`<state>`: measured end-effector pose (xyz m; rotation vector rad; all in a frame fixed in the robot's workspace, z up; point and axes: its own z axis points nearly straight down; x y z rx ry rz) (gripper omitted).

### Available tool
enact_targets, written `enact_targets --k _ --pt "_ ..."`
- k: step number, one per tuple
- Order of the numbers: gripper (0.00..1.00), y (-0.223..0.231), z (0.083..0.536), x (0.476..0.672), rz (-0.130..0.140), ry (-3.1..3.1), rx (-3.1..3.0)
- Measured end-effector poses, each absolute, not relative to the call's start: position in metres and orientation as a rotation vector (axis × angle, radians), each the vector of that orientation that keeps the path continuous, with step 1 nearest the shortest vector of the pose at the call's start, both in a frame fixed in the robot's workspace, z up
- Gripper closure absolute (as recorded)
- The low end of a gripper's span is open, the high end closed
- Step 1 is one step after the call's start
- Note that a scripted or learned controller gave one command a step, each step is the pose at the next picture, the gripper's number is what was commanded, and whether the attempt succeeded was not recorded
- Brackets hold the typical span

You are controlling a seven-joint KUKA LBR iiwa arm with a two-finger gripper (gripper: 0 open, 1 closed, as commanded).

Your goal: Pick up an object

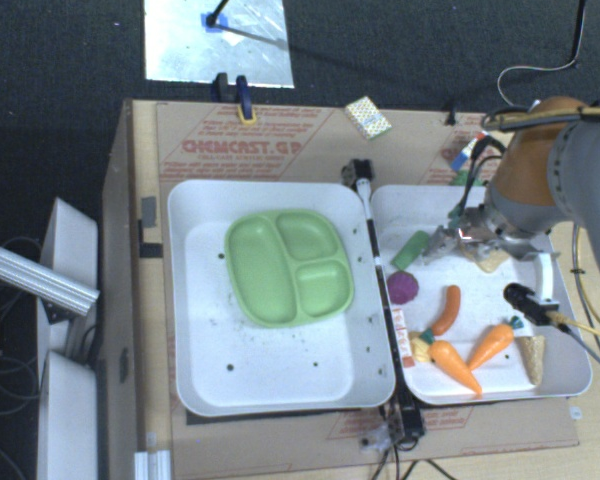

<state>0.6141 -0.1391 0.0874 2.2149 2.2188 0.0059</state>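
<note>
Green block (412,249), long axis slanting toward the right bin's (580,368) far corner, lies just beside the pincer (448,241); finger state cannot be told.

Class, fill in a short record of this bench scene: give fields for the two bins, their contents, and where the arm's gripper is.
left bin: holds a green divided plate
right bin: green block, purple ball, small orange piece, two toy carrots
gripper: over the right bin's upper part, beside the green block
grip: cannot tell
</note>
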Motion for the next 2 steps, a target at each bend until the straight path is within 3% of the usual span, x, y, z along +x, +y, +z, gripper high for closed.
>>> enact_targets --k 1,2 --pt "0.00 -0.146 0.085 0.670 0.004 2.225 2.214" --pt "0.00 -0.134 0.085 0.669 0.002 2.225 2.215"
